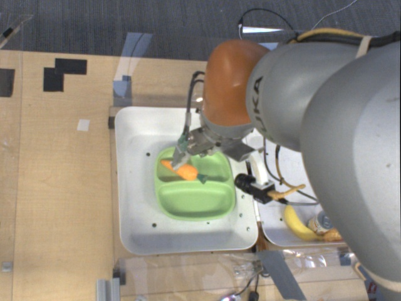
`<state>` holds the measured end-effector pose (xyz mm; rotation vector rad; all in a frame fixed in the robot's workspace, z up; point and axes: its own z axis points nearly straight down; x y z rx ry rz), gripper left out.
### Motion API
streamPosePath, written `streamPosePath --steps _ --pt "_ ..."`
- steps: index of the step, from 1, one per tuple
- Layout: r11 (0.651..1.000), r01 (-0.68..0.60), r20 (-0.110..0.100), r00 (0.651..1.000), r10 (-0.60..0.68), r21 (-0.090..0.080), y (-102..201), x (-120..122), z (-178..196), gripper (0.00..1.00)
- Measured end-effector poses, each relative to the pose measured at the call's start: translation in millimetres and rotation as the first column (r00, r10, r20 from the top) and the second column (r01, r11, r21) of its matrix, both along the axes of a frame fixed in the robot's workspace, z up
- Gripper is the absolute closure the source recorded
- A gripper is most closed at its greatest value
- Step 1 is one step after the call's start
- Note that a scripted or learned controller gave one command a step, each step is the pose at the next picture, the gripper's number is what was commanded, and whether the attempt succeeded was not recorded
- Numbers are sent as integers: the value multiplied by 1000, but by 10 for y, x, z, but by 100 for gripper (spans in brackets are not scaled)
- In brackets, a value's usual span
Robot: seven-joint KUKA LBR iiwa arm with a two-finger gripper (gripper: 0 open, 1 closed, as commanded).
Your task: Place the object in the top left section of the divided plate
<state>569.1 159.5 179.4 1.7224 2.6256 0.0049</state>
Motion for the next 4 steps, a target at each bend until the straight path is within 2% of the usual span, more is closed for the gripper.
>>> streamPosePath --steps 1,2,3,4 --pt "1000 4 2 1000 -4 0 -76 607 -47 0" --pt "1000 -13 5 1000 13 1 85 1006 225 0" --pt "992 -123 3 992 123 1 500 639 202 0" --pt "999 -32 5 999 32 1 346 522 1043 0"
